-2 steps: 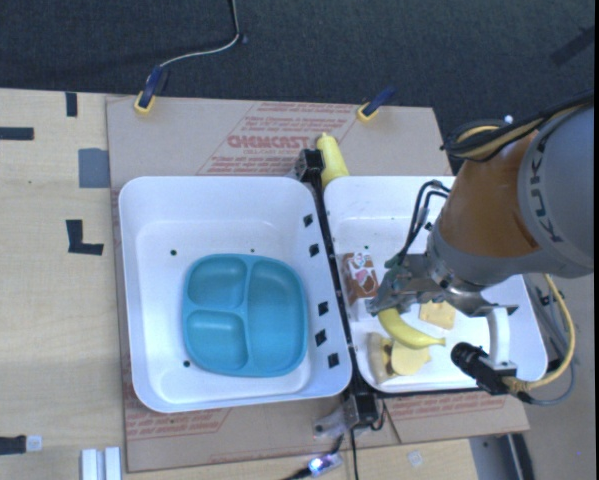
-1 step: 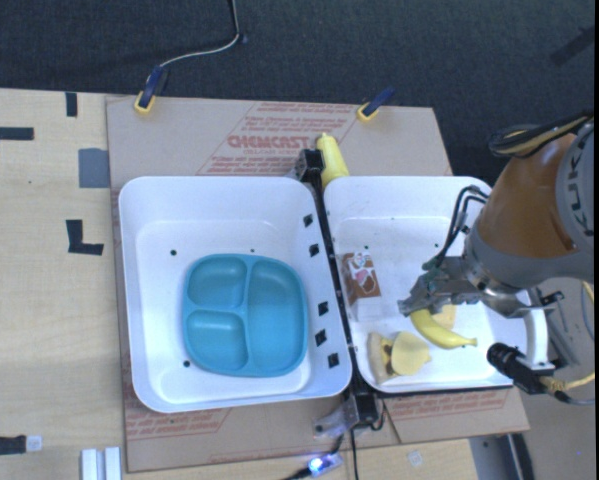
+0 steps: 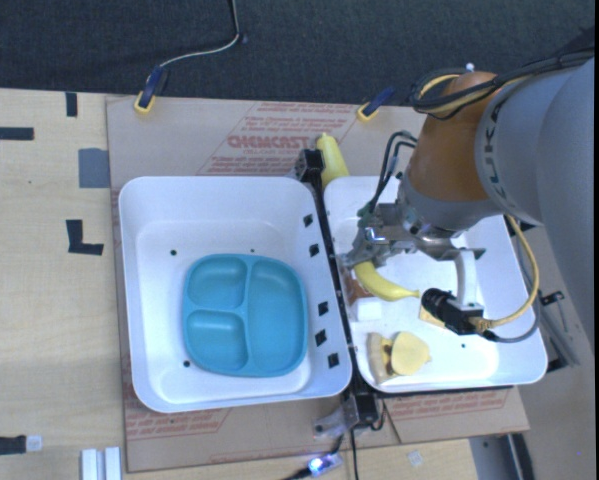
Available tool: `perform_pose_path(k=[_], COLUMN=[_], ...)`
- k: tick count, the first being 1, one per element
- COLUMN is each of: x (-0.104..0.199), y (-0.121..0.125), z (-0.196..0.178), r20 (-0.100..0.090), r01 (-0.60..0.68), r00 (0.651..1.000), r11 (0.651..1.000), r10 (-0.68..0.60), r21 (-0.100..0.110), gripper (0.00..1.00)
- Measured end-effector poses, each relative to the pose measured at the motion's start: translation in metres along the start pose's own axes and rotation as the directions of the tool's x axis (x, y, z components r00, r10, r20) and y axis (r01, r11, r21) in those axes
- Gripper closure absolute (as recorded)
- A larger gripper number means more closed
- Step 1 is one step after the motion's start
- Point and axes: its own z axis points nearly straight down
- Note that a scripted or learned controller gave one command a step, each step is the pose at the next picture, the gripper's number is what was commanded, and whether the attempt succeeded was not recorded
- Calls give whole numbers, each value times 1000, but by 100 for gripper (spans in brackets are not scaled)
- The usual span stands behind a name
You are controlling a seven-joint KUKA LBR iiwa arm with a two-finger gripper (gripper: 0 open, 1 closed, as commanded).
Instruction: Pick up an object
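Camera view: my gripper (image 3: 364, 251) hangs over the right white bin (image 3: 509, 373); I cannot tell the jaws' state. The curved yellow plastic banana (image 3: 384, 285) lies just below-right, long axis slanting toward lower right.

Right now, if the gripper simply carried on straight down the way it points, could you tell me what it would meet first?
Most likely the banana lying in the right bin: the gripper hangs just over its upper end. Depth is hard to judge from this slanted view, so it might meet the bin floor beside it.
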Motion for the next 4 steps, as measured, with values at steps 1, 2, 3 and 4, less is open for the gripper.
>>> perform_pose_path(k=[1, 2, 3, 4], x=[14, 78, 52, 79], y=[-71, -60, -50, -45], z=[-8, -37, -68, -76], r20=[1, 0, 3, 2], r01=[-10, -2, -10, -6], r00=[1000, 1000, 1000, 1000], r11=[1000, 1000, 1000, 1000], r10=[10, 2, 10, 6], r21=[10, 3, 2, 5], gripper=[100, 100, 100, 100])
